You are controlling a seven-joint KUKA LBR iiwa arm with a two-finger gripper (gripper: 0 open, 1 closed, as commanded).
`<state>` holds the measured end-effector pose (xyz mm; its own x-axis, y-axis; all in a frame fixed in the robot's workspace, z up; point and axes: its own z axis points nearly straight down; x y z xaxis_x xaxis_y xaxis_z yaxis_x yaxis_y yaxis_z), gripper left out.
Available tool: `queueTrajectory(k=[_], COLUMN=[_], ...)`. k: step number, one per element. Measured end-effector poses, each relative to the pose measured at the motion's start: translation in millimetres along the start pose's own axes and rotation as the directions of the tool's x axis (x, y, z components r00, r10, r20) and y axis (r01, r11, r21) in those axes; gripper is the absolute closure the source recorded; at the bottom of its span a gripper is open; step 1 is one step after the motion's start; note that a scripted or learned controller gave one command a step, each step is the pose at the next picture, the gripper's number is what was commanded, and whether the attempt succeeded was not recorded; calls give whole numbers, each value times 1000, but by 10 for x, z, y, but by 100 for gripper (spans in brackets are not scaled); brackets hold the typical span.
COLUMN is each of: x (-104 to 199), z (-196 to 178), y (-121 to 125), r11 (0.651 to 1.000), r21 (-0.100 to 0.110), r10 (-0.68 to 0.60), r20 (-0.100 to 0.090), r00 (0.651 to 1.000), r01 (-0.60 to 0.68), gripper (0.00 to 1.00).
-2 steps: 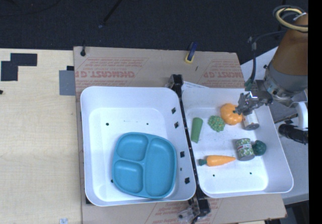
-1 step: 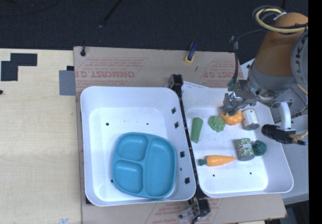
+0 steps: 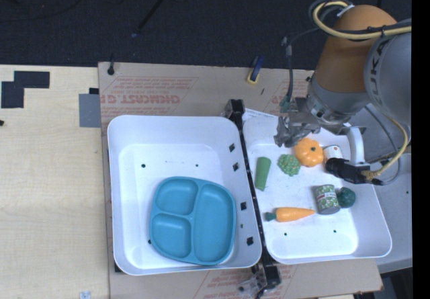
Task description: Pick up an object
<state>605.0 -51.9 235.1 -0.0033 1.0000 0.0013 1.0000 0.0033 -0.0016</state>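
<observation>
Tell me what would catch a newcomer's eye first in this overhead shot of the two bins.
The grey arm's bright orange band stands out at upper right, with its two-finger gripper low over the right white bin. Just below it lies a cluster of toy food: a small orange pumpkin, a green broccoli floret and an orange carrot. The left white bin holds a blue divided plastic plate.

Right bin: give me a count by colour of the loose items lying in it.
Green: 3 (green cylinder, bumpy green broccoli-like piece, dark green round piece)
Orange: 2 (orange pumpkin-shaped toy, orange toy carrot)
Mixed: 1 (small can with a green label)
Total: 6
</observation>
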Motion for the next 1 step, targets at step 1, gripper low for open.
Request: queueTrajectory(k=[1], x=[557], z=[27], y=[220], r11=[1000], r21=[0], r10=[-1], r20=[0], r00=[1000], r01=[1], gripper=[100])
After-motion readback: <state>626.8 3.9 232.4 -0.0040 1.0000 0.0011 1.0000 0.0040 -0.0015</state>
